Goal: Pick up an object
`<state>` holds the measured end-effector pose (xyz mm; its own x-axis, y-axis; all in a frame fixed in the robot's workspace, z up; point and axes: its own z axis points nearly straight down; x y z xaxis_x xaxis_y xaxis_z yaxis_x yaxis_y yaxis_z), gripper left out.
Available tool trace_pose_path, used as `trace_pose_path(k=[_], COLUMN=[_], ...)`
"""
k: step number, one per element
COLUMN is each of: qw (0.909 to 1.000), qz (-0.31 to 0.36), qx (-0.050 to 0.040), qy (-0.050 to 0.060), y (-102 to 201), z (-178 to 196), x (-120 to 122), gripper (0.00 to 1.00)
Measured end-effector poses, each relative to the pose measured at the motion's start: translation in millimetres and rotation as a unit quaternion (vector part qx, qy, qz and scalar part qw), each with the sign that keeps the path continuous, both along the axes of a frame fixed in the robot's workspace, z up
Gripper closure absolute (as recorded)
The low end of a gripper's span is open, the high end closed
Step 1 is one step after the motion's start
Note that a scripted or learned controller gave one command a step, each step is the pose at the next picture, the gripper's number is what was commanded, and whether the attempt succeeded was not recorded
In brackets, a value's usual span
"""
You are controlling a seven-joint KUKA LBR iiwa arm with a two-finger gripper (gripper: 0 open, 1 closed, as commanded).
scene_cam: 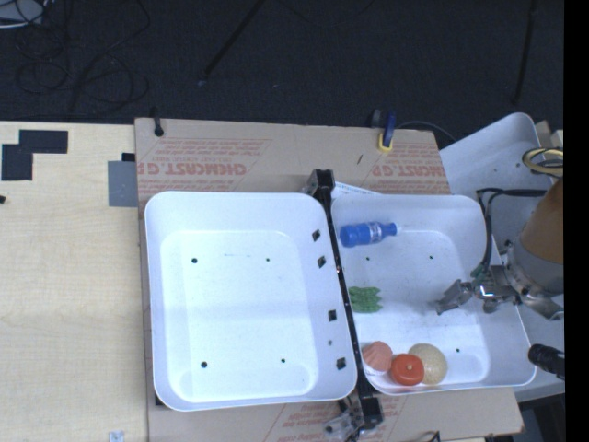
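Camera view, cardboard-covered bench (276, 159), two white bins (156, 247), dark carpet, gripper (457, 297) jaws' state unclear.

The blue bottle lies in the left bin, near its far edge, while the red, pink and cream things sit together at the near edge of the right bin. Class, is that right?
Not quite. The camera view shows the blue bottle in the right bin, near its far edge, not the left one. The rest holds: the red thing, pink thing and cream thing sit together at the right bin's near edge.

bench (64, 274) | cardboard sheet (276, 159) | two white bins (161, 212) side by side
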<state>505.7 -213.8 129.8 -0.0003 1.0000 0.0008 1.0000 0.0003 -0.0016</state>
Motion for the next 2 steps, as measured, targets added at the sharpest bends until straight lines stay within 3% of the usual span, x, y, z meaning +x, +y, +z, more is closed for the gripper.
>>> trace_pose_path(k=[1, 2], qw=[1.0, 1.0], qz=[-0.002, -0.003], qx=[0.0003, 0.0004], qy=[0.001, 0.001], y=[-1.2, -1.2], z=[9.7, 9.3], x=[-0.6, -0.7], gripper=[1.0, 0.0])
